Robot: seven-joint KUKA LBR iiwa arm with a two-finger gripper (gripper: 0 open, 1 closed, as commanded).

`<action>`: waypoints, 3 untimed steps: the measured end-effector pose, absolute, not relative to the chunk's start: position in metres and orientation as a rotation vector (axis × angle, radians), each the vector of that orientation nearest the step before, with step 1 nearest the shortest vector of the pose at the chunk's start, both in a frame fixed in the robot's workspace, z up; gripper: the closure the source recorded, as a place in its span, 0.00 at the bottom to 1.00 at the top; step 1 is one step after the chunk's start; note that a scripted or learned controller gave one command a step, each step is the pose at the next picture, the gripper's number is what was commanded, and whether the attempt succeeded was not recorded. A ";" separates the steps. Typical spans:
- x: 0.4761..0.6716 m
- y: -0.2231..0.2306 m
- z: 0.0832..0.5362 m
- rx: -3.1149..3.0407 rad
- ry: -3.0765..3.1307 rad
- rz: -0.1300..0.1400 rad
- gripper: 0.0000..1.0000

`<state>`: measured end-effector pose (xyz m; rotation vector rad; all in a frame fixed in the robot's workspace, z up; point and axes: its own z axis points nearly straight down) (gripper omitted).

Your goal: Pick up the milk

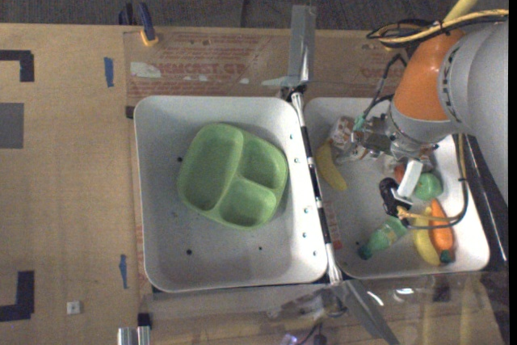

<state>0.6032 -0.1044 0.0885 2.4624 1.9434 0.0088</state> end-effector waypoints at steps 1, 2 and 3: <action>0.604 -0.106 0.100 2.457 1.940 0.009 1.00; 0.668 -0.124 0.260 2.729 1.549 0.003 1.00; 0.667 -0.123 0.258 2.731 1.551 -0.001 0.00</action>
